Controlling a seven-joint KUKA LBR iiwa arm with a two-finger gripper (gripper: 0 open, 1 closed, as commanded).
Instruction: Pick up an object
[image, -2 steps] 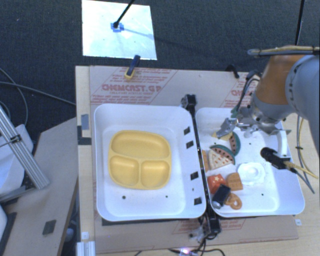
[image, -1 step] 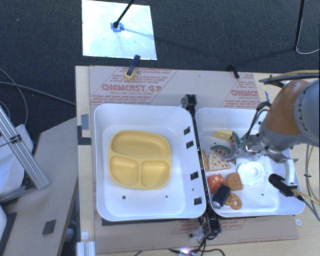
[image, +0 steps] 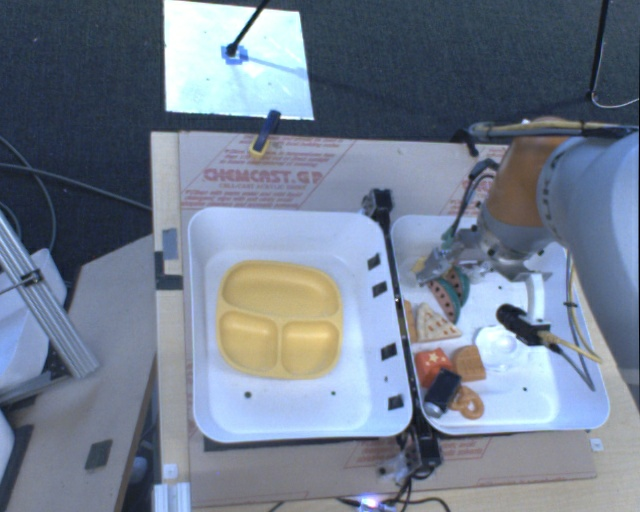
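We record: two white bins on a cardboard-topped bench, dark carpet beyond. Left bin holds a yellow divided plate. Right bin, frame right, holds small toy foods; the gripper hovers there, grip state indiscernible.

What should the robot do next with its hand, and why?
Probably lower a little straight down. The gripper hangs at the upper left of the right bin, right above a green toy that lies in the pile, and nothing shows between its jaws, so it likely has to reach the toy before closing.
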